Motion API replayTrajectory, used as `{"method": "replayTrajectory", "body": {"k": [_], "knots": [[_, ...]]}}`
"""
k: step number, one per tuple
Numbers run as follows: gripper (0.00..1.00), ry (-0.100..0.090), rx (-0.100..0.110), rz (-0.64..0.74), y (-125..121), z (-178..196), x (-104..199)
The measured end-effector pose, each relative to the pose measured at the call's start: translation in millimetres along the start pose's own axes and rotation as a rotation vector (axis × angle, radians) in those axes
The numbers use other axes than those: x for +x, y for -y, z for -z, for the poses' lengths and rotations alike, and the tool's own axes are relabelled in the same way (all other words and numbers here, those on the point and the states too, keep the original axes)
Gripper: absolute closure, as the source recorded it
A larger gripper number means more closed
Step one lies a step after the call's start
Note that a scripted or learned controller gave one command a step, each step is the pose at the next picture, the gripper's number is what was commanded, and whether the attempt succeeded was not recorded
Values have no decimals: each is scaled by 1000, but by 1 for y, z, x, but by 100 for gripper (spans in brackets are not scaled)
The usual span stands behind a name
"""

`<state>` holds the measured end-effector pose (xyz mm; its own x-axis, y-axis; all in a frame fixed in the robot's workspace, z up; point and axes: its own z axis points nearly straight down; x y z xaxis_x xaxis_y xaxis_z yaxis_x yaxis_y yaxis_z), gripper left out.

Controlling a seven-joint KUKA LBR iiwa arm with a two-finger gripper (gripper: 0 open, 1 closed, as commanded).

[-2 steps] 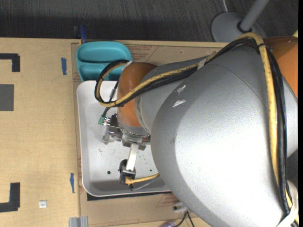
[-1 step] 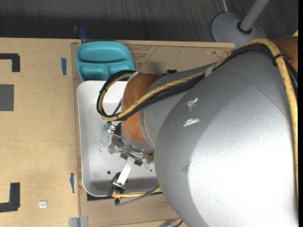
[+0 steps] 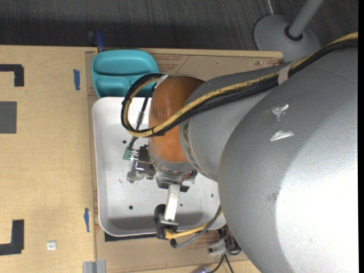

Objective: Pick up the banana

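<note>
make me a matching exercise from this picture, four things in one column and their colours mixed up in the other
Things:
1. bin
2. container behind the bin
3. band above the arm's wrist
4. tape marks on the bench

Colours:
A. orange
B. blue
C. white
D. teal

Pairs: 1-C, 2-D, 3-A, 4-B

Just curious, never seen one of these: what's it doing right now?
Arm low over white bin. Gripper hidden under wrist, state unknown. Banana not sighted. Teal container sits behind bin.
</note>
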<state>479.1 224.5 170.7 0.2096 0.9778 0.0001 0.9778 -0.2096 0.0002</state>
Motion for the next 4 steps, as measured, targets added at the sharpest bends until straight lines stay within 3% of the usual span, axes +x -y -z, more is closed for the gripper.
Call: {"method": "replayTrajectory", "body": {"k": [1,2,3,4], "knots": [[0,-3,0,103,0,-85,1],[100,-6,-2,103,-1,-74,2],[100,-8,-10,-326,-3,-82,2],[100,-8,-9,-324,-3,-72,2]]}}
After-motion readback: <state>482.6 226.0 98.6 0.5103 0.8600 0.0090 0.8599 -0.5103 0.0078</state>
